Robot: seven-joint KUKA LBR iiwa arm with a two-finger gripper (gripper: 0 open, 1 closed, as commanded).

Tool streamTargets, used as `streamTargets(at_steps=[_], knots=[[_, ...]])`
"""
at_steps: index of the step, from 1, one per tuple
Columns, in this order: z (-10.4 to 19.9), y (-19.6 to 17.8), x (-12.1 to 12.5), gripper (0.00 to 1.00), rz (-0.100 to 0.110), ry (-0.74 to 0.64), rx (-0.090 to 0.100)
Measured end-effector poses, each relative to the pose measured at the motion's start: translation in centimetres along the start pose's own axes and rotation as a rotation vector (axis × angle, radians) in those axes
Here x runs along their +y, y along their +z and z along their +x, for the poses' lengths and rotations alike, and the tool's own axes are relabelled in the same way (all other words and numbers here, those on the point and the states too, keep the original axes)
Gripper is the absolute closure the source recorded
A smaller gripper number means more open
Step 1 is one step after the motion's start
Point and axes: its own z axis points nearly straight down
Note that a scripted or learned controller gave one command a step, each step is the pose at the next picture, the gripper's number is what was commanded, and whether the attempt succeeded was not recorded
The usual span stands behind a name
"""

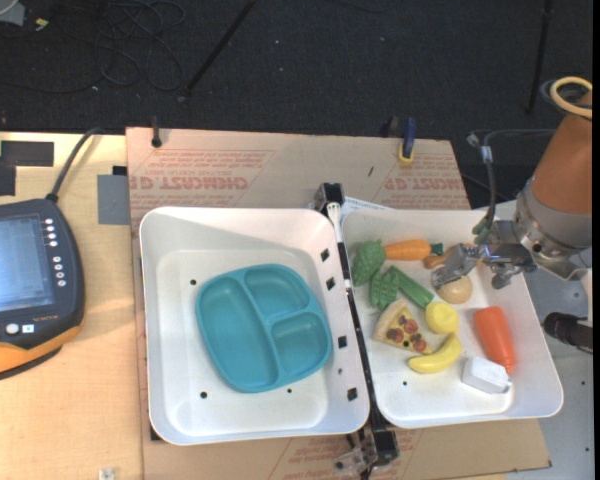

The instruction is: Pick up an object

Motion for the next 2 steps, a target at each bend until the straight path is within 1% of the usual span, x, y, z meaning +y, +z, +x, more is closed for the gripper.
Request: streamTargets(at_steps=[1,2], knots=[[1.6,13.6,0.6,0.00,0.004,-0.001,0.001],[4.9,16.0,-3.7,0.00,-0.009,0.004,-0.002]])
